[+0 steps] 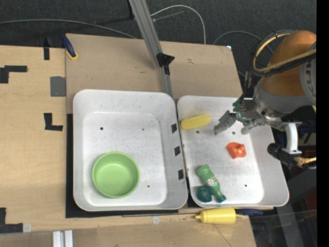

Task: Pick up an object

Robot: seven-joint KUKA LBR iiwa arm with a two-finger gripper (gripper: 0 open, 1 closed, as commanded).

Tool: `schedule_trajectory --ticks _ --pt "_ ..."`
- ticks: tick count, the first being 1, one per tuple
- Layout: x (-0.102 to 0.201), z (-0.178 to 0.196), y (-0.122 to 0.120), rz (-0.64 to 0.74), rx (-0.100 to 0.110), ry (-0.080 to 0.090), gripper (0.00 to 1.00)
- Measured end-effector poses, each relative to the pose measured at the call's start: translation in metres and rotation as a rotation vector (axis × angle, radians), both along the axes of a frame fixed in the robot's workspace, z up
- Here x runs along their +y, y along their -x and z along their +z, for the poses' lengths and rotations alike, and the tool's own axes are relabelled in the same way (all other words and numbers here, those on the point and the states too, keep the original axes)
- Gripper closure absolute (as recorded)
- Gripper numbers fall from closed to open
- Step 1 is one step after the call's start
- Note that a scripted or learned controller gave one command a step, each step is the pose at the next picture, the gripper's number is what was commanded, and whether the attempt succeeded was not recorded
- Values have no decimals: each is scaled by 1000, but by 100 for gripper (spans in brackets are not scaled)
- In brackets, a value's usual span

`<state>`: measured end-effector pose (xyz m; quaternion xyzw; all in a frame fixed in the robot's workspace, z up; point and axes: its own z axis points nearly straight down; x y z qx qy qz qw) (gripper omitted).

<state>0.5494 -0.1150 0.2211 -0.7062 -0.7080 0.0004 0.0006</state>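
My gripper (234, 127) hangs over the upper part of the right bin (257, 189), fingers spread open with nothing between them. A small orange-red block (236, 150) lies just below it on the bin floor. A yellow oblong piece (195, 121) rests to the gripper's left near the bin's top-left corner. A green bottle-shaped toy (210, 183) lies at the bin's lower left.
The left bin (123, 107) holds a light green bowl (116, 174) at its lower left. A yellow object (218, 216) lies on the bench just below the right bin's front rim. A grey metal pole (149, 27) slants across the bench above the bins.
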Motion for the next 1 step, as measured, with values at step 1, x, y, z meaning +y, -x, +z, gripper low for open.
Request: schedule_trajectory --ticks 1 --pt "0 0 0 -1 0 0 0"
